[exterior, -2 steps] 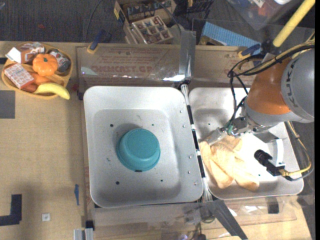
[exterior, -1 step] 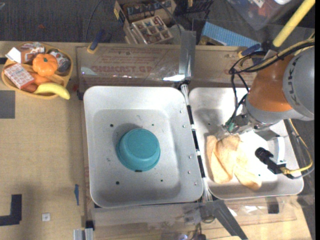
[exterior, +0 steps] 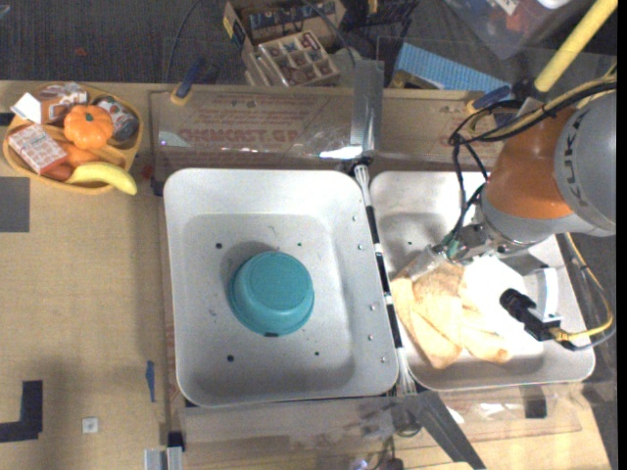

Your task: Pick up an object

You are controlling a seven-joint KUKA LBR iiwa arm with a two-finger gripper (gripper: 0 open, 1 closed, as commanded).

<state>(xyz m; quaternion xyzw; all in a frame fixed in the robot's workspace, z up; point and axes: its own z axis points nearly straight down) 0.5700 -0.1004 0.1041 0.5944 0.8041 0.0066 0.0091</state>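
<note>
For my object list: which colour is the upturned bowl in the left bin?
Teal blue. The bowl shows clearly in the camera view.

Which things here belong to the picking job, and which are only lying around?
Belonging to the job:
- teal bowl, upside down in the left bin
- tan cloth-like pieces in the right bin
- claw, above the right bin

Lying about:
- fruit basket on the bench
- clutter boxes behind
</note>
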